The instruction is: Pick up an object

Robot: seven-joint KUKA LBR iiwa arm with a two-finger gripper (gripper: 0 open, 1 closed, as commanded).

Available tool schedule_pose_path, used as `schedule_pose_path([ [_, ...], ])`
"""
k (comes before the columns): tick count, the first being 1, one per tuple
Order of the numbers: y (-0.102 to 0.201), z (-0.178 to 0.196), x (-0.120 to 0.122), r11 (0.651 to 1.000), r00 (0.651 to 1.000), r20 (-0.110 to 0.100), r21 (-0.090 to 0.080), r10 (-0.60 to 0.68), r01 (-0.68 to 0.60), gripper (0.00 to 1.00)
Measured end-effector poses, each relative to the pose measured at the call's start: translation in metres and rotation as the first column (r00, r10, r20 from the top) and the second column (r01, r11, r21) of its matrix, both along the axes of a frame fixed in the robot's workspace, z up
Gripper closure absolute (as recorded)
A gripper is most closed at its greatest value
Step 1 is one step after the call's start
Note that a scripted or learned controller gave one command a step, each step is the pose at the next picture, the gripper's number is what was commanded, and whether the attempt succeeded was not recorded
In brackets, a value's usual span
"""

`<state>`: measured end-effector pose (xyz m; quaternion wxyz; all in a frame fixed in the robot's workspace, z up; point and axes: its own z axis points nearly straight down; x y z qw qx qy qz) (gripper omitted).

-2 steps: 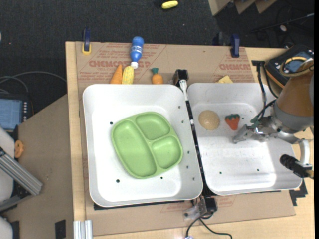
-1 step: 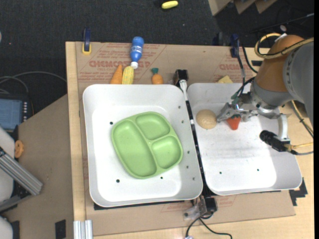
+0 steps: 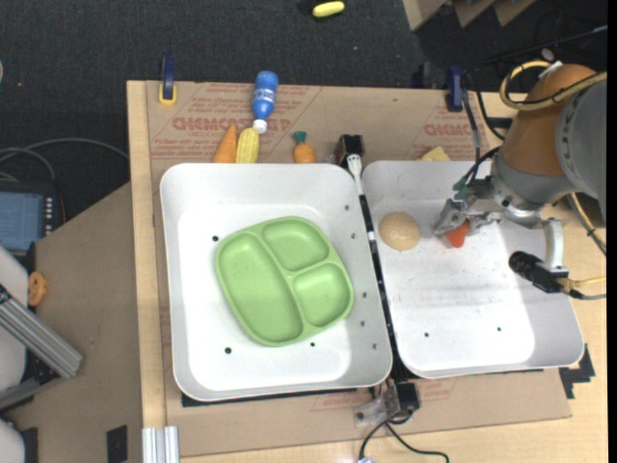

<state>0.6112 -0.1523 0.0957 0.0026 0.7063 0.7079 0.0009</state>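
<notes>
The left bin [image 3: 183, 258] carries a green divided plate [image 3: 282, 280] lying flat near its centre, well apart from the work area, so it plays no part in this grasp. Behind the bins, a toy bottle [image 3: 264, 95], corn [image 3: 247, 145] and carrot [image 3: 304, 150] rest on the table [image 3: 145, 162]. In the right bin [image 3: 482, 307], a tan ball [image 3: 398, 231] sits by the left wall. Just beside it, the end effector [image 3: 455, 222] is lowered over a small red-orange object [image 3: 457, 236], the likely target; whether the object is pinched cannot be told from this angle
</notes>
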Motion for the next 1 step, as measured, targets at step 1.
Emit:
schedule_pose_path([
  [1, 0.0782, 0.0930, -0.0477, 1.000, 1.000, -0.005, 0.004, 0.003, -0.003, 1.00],
])
